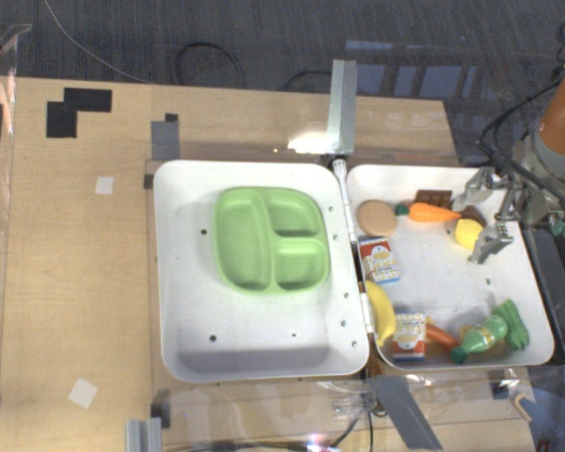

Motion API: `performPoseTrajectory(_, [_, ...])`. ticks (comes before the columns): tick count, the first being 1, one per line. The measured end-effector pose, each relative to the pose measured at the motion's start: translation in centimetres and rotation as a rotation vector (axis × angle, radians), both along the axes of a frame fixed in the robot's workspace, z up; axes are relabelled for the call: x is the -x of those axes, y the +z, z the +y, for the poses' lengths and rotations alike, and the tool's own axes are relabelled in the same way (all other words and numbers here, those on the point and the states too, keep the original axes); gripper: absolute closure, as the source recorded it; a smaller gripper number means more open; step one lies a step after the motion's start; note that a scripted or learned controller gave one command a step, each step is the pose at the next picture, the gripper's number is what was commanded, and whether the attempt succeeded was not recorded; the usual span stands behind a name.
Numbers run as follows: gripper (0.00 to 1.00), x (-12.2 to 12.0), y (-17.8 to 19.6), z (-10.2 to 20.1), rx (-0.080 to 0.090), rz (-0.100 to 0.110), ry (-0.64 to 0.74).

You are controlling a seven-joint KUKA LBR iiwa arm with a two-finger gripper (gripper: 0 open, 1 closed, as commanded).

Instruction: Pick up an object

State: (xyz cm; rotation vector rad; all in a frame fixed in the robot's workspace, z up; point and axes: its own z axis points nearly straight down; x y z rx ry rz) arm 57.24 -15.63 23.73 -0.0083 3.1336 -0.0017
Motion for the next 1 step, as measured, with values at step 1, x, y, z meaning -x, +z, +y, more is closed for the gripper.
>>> performPoseTrajectory(1, [0.0,4.07,-12.12,-2.14,-0.002,0.011,0.095])
